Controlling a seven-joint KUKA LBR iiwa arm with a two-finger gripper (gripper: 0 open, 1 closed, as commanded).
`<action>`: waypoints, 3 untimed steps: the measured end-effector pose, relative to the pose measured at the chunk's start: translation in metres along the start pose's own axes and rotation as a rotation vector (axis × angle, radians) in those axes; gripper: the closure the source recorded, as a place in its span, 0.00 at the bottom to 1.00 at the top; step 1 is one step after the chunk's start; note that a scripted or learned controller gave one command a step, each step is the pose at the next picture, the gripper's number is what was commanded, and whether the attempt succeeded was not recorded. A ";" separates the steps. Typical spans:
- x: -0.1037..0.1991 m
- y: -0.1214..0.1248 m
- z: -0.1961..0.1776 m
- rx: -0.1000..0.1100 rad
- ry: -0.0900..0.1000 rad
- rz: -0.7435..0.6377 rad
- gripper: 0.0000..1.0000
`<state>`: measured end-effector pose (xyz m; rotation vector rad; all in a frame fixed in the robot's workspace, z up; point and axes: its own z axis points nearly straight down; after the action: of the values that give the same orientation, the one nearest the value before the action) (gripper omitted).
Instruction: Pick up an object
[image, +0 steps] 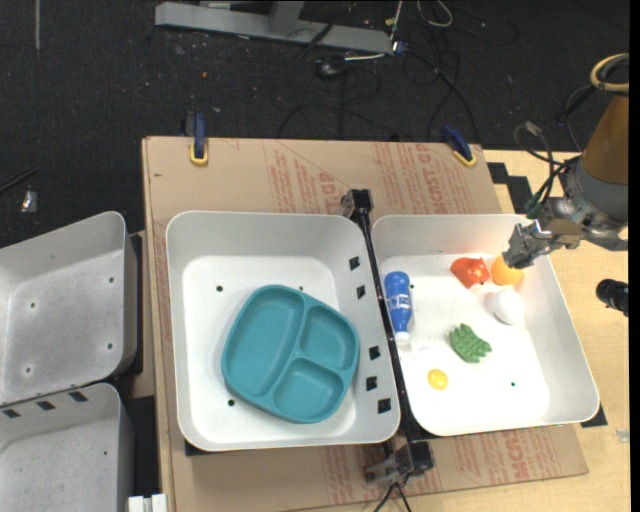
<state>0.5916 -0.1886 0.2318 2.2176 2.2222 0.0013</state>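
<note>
Hovering pincer (522, 250): above the right white bin (560, 330), near its far right wall; how its fingers stand, cannot tell.
Round orange ball (506, 273): just below the pincer tip.
Red lumpy toy (469, 270): left of the pincer.
White egg-shaped object (506, 306): nearer the camera.
Teal divided plastic tray (290, 352): far left, other bin.

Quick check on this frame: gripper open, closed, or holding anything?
Gripper: cannot be told; it sits low over the right bin, right beside the orange ball.
</note>
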 end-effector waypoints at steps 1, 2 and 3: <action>0.043 -0.006 -0.001 0.003 0.002 -0.004 1.00; 0.098 -0.017 -0.011 0.003 0.003 -0.006 1.00; 0.153 -0.030 0.001 0.005 0.002 -0.005 1.00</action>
<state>0.5611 -0.0355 0.2301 2.2154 2.2316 -0.0012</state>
